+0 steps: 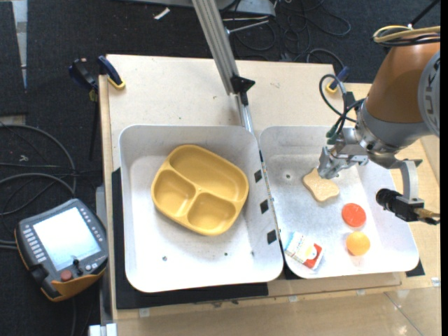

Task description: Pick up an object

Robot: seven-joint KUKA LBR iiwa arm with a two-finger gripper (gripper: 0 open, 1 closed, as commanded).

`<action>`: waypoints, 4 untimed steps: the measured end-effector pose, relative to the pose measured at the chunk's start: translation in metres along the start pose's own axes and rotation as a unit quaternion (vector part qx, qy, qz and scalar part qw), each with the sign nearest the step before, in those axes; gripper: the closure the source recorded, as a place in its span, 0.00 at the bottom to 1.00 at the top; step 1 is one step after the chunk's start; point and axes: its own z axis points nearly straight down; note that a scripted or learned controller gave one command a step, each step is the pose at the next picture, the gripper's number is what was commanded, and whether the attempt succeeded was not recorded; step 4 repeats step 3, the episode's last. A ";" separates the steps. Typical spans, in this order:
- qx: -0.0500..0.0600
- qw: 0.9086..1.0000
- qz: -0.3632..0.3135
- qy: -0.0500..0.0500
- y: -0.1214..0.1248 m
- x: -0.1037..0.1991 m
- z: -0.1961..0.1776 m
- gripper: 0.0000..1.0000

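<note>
The slice of toast (321, 187) is lying in the right bin (392, 257), near its middle, with the hand (329, 170) pressing down right on its upper edge. The arm (399, 96) is reaching in from the right, wrist bending downward over the bin. Whether the hand is open or closed, I cannot tell.

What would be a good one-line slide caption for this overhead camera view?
Robot gripper poised over a toast-like piece in the right bin; a yellow divided tray sits in the left bin.
</note>
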 end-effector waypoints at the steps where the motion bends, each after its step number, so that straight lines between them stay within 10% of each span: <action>1: 0.001 1.000 0.000 0.000 0.009 0.056 0.008 1.00; 3: 0.001 1.000 0.000 0.000 0.050 0.154 0.014 1.00; 4: 0.001 1.000 0.000 0.000 0.050 0.154 0.014 1.00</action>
